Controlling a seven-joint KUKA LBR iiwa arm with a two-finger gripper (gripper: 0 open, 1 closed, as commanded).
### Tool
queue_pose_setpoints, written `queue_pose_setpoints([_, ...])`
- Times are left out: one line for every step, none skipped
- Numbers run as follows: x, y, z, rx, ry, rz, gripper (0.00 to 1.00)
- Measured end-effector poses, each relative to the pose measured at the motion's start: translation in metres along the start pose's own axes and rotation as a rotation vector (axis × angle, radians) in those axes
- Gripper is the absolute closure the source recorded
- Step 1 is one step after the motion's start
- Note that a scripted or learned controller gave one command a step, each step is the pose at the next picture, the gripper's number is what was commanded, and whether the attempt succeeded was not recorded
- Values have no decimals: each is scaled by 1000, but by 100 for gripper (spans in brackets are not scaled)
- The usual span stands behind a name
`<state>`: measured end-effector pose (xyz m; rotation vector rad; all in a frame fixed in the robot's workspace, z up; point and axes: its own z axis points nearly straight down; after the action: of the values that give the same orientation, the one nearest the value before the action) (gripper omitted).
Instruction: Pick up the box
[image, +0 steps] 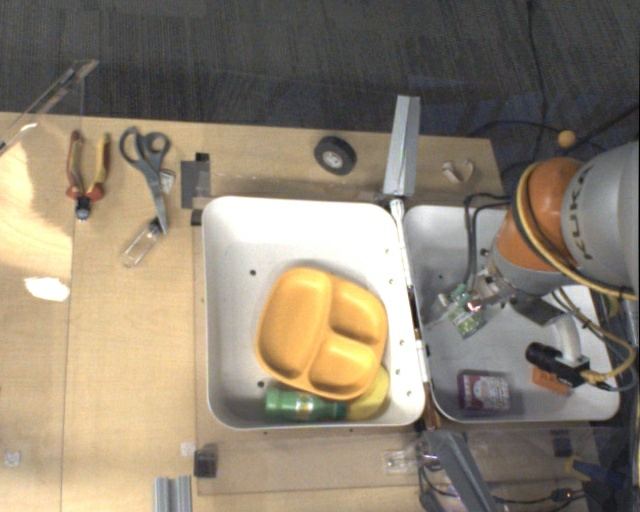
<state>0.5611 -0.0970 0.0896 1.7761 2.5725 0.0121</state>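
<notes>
Jaw state cannot be told as the gripper is hovering over the right bin, so you are advised to be centring it squarely above the purple box lying near that bin's front edge before descending.

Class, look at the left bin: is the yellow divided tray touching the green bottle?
Touching. The camera view shows the yellow divided tray lying over the top edge of the green bottle, with no gap between them.
</notes>
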Motion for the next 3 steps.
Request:
queue_pose_setpoints([-1,3,-13,-9,-6,-4,100])
queue_pose_setpoints([71,14,-78,-21,-4,-35,100])
queue_pose_setpoints([139,24,-101,13,4,480,100])
